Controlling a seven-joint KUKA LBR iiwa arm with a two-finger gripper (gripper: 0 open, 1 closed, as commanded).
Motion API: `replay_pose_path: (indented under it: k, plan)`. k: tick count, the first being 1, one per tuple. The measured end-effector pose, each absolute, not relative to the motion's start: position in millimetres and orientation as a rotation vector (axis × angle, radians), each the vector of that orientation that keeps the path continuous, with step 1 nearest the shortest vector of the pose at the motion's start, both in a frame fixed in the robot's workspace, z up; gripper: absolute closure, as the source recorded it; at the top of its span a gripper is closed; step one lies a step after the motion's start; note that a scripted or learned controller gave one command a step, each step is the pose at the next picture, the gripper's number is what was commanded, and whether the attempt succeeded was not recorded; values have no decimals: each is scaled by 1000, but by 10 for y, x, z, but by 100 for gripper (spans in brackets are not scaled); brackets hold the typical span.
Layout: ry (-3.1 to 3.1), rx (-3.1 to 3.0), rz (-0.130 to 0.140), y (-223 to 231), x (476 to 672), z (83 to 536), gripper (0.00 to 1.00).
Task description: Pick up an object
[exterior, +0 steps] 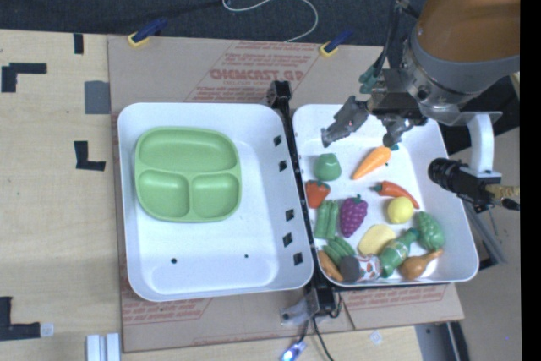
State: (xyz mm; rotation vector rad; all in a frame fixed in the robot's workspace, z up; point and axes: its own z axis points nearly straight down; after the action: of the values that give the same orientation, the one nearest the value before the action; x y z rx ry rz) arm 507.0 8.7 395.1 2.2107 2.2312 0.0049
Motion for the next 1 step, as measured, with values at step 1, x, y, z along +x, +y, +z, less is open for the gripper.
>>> replay_pose_path:
  k: [1]
  plan:
    - [2227, 2217, -3, 53, 5077, 4025, 100]
